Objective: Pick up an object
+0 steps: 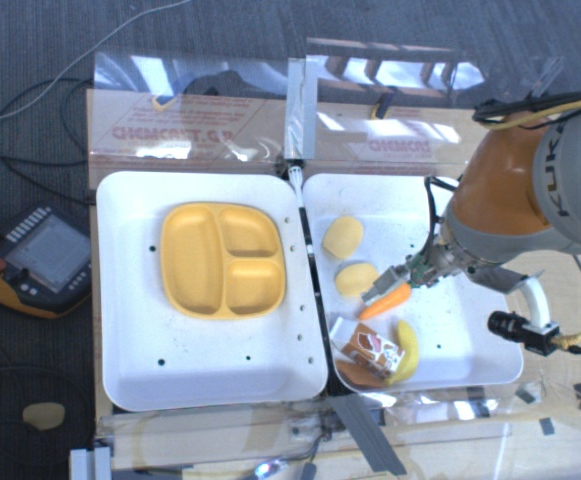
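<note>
I see gripper [395, 280] low in right bin [470, 363], fingertips at carrot [384, 302], can't tell its opening or any hold, carrot at 5 o'clock of lower yellow lump [354, 278], banana [406, 350] at carrot's 5 o'clock.

One fixed cam, high above the desk [270, 133], angled down w/ slight slant, mid-range; left bin [120, 298] & right bin [470, 353] both in frame.

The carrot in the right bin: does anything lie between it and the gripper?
Nothing visible does. The gripper sits right at the carrot, its tip over the carrot's upper side. A yellow potato-like piece touches close on the left, and the banana lies just below, neither in between.
</note>
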Motion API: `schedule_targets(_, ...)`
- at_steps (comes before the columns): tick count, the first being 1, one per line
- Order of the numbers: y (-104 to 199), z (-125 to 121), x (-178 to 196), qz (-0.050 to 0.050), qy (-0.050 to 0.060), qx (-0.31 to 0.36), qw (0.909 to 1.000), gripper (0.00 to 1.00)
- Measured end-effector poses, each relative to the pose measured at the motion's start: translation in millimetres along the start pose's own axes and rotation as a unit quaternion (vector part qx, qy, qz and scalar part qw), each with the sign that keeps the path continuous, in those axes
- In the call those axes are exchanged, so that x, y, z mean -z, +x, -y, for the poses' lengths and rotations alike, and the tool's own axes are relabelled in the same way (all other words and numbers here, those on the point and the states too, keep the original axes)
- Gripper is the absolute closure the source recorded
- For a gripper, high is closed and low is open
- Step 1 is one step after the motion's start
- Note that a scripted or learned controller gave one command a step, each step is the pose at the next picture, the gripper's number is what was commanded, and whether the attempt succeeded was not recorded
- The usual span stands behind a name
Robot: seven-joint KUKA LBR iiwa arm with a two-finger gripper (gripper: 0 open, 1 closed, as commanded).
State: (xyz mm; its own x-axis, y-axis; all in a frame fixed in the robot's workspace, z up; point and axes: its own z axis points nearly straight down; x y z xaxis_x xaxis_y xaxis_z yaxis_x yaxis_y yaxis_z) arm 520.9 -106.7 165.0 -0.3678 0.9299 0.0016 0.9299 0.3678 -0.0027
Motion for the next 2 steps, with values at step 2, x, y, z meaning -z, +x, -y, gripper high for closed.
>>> schedule_targets(2,-28,-6,-77,0.001,-0.004,-0.058,0.9983,0.0)
